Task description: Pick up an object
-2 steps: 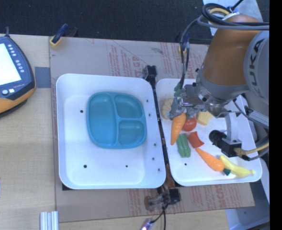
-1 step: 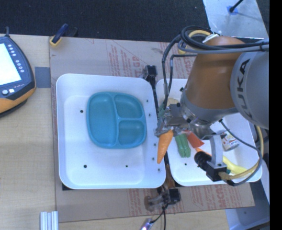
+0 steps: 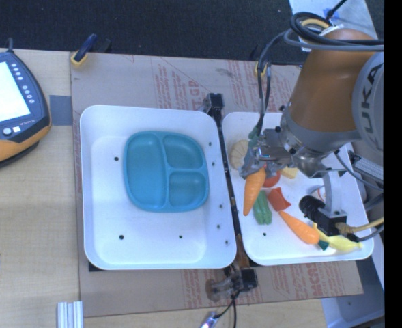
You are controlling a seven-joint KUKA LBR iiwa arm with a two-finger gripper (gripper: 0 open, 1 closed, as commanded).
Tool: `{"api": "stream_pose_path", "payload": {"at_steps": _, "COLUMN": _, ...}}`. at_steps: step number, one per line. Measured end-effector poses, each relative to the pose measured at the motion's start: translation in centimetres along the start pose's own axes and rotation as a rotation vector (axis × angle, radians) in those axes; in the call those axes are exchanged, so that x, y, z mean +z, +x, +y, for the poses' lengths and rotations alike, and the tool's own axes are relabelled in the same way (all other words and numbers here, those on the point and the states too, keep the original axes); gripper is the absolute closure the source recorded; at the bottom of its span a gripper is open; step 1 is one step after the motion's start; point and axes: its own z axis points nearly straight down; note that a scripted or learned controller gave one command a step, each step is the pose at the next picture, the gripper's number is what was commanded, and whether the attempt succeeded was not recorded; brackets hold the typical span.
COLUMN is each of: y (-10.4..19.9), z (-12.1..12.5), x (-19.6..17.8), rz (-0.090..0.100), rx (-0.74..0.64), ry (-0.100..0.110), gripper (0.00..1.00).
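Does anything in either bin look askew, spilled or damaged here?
Nothing stands out. The blue divided plate lies flat in the left bin; the carrots and other toy food lie loosely jumbled inside the right bin, under the gripper.

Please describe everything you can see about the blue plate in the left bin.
The blue plate is a light blue tray with rounded corners that looks like smooth plastic. Raised ridges split it into three compartments: one long one on its left side and two smaller ones on its right. It lies flat and face up on the floor of the left bin, slightly above the middle, apart from the walls. Only the bin floor touches it.
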Motion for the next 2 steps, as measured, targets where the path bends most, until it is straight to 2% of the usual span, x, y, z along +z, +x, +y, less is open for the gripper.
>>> {"api": "stream_pose_path", "payload": {"at_steps": 1, "y": 8.3, "z": -3.4, "x": -0.6, "rz": 0.0, "rx": -0.004, "ry": 0.003, "gripper": 1.0}}
{"api": "stream_pose_path", "payload": {"at_steps": 2, "y": 1.3, "z": 5.3, "x": -0.1, "rz": -0.001, "rx": 0.002, "ry": 0.0, "gripper": 1.0}}
